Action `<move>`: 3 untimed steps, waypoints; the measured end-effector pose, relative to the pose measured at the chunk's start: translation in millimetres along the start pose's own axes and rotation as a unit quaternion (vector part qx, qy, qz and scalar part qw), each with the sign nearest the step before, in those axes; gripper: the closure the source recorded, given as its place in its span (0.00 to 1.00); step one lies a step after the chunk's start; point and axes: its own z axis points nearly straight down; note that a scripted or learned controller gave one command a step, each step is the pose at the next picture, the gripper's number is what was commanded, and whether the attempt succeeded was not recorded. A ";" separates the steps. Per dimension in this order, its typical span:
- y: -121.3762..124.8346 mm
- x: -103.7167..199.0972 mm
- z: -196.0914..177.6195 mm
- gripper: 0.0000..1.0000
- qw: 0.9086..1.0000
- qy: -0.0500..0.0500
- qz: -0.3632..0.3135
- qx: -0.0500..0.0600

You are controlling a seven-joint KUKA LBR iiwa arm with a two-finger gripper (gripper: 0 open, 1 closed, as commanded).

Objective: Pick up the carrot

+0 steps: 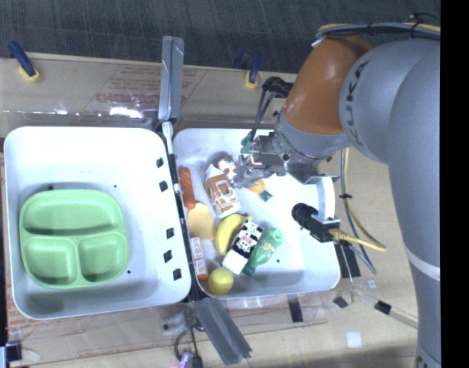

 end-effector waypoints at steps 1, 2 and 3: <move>14.4 -15.7 -111.6 1.00 0.998 0.000 0.055 -0.001; 14.9 -14.4 -121.4 1.00 0.999 -0.001 0.051 0.000; -41.9 8.0 14.3 1.00 0.994 0.000 0.113 0.002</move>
